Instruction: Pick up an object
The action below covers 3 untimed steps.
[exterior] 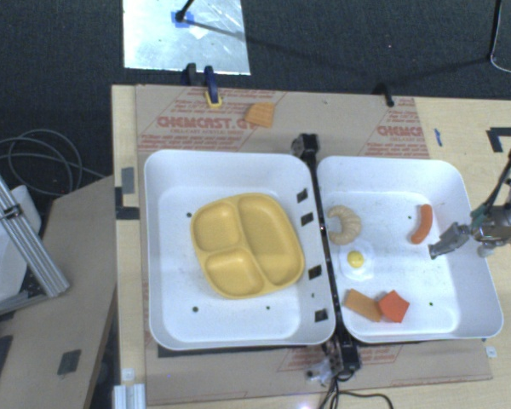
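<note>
The right bin holds a tan ring-shaped toy bagel, a toy fried egg, an orange sausage, a brown bread slice and a red-orange block. My gripper hangs over the right side of this bin, just right of and slightly below the sausage, apart from it. Nothing shows held in it.
The left bin holds a yellow divided plate. A black divider runs between the bins. On the bench behind lie a tan piece and a clamp. A shiny sheet lies on the floor beyond.
</note>
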Available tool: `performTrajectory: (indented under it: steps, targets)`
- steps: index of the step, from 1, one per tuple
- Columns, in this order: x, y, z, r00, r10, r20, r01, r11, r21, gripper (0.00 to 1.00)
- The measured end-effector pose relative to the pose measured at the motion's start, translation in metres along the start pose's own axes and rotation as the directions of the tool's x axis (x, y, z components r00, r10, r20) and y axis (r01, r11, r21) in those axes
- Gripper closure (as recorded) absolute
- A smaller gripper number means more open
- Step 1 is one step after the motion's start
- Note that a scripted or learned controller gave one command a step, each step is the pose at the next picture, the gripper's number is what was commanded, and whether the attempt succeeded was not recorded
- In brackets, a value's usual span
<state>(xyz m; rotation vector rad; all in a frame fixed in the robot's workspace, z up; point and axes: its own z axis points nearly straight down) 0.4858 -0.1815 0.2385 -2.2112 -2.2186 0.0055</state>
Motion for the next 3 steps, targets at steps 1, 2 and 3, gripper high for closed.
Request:
performTrajectory:
  steps: [1, 2, 3]
  targets:
    - [-0.026, 0.0, -0.136, 1.0, 0.0, 0.011, 0.0, 1.0, -0.023, 0.0]
    - [0.032, 0.001, 0.019, 1.0, -0.004, 0.0, 0.004, 1.0, -0.005, 0.0]
    - [-0.023, 0.002, 0.159, 1.0, 0.006, 0.006, -0.006, 1.0, -0.009, 0.0]
